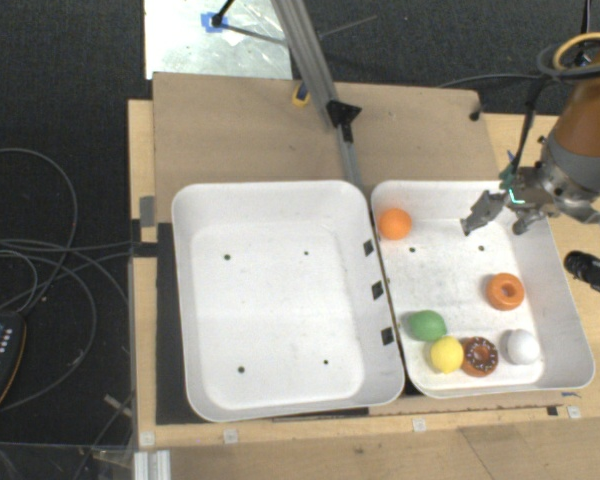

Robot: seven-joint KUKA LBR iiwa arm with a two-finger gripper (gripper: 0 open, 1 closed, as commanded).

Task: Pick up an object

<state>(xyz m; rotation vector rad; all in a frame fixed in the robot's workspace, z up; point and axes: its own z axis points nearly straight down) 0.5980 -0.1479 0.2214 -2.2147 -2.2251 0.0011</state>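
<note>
My gripper [502,219] hangs over the upper right part of the right bin [450,268], its two fingers spread open with nothing between them. An orange ball [394,223] lies at that bin's upper left, well to the left of the gripper. An orange ring-shaped doughnut [505,291] lies below the gripper. Along the bin's front edge sit a green object [426,324], a yellow ball [446,354], a brown sprinkled doughnut [478,356] and a white ball [521,347].
The left bin [270,298] lies beside the right one, joined by dark clips along the shared edge. A grey pole [310,48] slants over the bench's back. Cables lie on the floor at the left.
</note>
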